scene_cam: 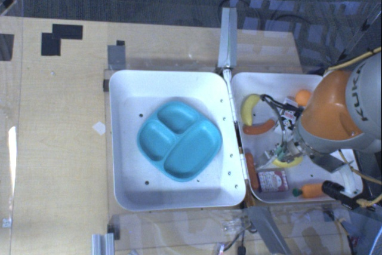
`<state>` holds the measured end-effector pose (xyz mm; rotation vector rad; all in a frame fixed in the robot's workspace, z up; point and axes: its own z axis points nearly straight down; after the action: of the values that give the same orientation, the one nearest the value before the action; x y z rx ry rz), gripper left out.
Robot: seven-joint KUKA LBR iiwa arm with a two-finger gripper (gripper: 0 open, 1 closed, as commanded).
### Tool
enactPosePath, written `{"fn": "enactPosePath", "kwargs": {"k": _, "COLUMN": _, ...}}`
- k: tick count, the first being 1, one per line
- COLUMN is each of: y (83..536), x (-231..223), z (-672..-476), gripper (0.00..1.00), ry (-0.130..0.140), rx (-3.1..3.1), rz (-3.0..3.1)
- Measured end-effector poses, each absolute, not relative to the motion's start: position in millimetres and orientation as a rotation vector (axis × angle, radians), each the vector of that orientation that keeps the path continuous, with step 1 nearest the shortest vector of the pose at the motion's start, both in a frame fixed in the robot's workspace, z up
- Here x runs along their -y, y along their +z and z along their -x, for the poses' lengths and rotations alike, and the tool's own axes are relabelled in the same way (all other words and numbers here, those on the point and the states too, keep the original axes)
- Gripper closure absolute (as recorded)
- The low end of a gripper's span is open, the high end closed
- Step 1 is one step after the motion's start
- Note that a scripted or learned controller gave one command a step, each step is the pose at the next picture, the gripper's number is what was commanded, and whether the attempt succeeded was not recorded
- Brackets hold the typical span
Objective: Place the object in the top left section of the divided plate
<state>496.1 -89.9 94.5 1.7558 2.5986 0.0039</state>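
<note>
A blue divided plate (179, 140) lies in the middle of the left bin (128, 188), with two smaller sections at its upper left and one large section at its lower right. All its sections hold nothing. My gripper (286, 147) reaches down into the right bin (310, 80), just above a small yellow object (287, 160). The orange band of the arm (332, 107) hides part of that bin.
The right bin holds a banana (250, 107), a red sausage (259, 126), an orange ball (303, 97), a dark red can (273, 180), a carrot (312, 190) and a brown stick (250, 169) along its left wall. A metal post (227, 39) stands behind the bins.
</note>
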Motion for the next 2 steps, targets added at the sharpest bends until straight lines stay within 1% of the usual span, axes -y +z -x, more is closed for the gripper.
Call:
{"fn": "enactPosePath", "kwargs": {"k": 1, "y": 105.4, "x": 89.4, "z": -498.3, "gripper": 1.0, "ry": 0.009, "rx": -2.596, "rz": -1.753}}
{"fn": "enactPosePath", "kwargs": {"k": 2, "y": 116.3, "x": 88.8, "z": -500.6, "gripper": 1.0, "ry": 0.015, "rx": -2.592, "rz": -1.749}}
